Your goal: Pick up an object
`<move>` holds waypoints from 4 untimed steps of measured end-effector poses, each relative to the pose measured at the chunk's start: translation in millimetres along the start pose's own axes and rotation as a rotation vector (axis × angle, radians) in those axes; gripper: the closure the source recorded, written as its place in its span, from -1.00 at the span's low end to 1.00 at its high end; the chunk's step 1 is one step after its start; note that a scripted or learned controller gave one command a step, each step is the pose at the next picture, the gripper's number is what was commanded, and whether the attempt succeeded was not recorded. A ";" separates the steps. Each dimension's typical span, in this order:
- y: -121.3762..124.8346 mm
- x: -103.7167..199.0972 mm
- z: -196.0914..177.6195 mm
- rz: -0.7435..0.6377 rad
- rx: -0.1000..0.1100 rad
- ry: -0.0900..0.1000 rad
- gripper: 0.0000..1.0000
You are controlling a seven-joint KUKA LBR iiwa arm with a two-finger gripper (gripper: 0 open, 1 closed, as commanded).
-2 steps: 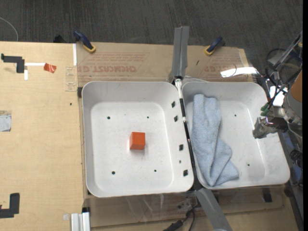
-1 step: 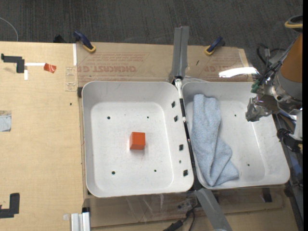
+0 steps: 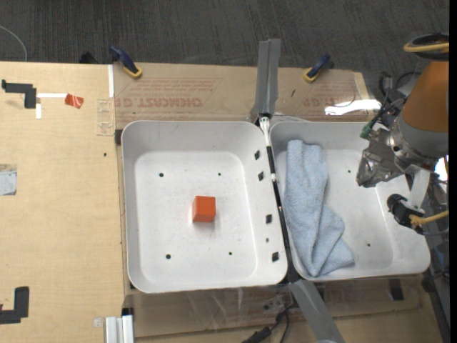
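- An orange block lies flat on the floor of the left bin, a little below and left of that bin's middle, touching no wall.
- The gripper hangs over the right bin, at the right of the frame and slightly higher in the picture than the block; the two are well apart, with the divide between the bins and a towel between them.
- Whether the gripper is open or closed cannot be told from here, and the block is plainly not in it.
- A pale blue towel lies crumpled along the left side of the right bin, running from near its upper edge down to its lower left corner, just left of the gripper.
- The grey arm with its orange band enters from the right edge.
- The bins rest on a brown table; two clamps with yellow tips grip cardboard above the bins.
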State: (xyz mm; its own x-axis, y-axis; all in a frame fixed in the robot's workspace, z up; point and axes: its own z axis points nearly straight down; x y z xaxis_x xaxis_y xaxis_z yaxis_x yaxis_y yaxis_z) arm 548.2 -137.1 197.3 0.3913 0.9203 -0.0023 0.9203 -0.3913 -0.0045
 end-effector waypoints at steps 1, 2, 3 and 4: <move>-8.8 -25.4 34.6 -0.223 -0.001 0.001 1.00; 36.4 29.6 -3.3 -0.353 -0.004 0.000 1.00; 87.5 76.6 -15.0 -0.283 -0.004 -0.001 1.00; 79.0 96.2 -8.2 -0.277 -0.003 -0.001 1.00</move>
State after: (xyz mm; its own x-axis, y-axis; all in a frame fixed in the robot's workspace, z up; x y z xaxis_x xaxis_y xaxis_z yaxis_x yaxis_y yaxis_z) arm 658.6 -79.4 204.9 0.1250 0.9922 -0.0024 0.9922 -0.1250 -0.0021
